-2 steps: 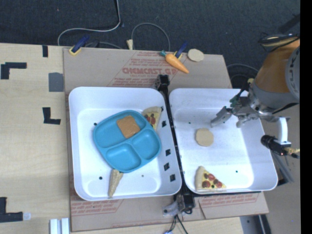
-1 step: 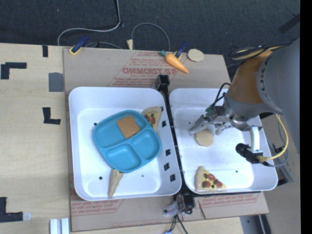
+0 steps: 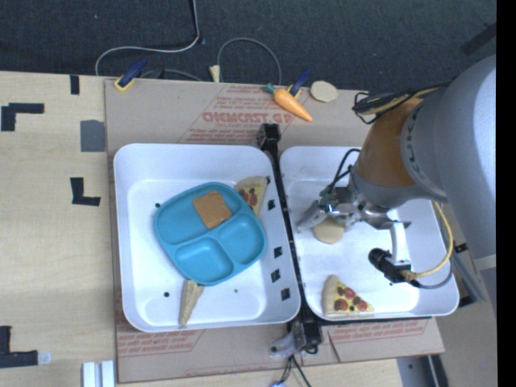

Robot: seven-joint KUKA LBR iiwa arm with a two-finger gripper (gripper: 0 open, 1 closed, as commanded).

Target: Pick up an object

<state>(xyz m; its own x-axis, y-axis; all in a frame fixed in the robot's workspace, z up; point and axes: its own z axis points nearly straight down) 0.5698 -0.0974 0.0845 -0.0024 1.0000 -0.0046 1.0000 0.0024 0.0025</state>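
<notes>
The gripper (image 3: 321, 216) is positioned low in the right bin (image 3: 427, 301), near that bin's left wall, with the arm (image 3: 419, 147) extending in from the right. Its fingers (image 3: 309, 218) stand spread apart, pointing toward the divider between the bins. A pale round cookie-like piece (image 3: 329, 232) lies directly beside the fingertips, just below them in the view; it is not between the fingers, and contact cannot be confirmed.

A toy pizza slice (image 3: 345, 297) lies on the same bin floor, near the front wall and well apart from the gripper.

In the left bin (image 3: 133, 240), a blue divided plate (image 3: 211, 234) carries a brown square toast-like piece (image 3: 213, 209) in its upper compartment. A second pizza slice (image 3: 253, 192) rests at the plate's upper right edge. A tan cone-shaped piece (image 3: 189, 300) lies below the plate.

Behind the bins, on the cardboard sheet (image 3: 161, 115), lie a toy carrot (image 3: 292, 103) and a pale round disc (image 3: 324, 92).
</notes>
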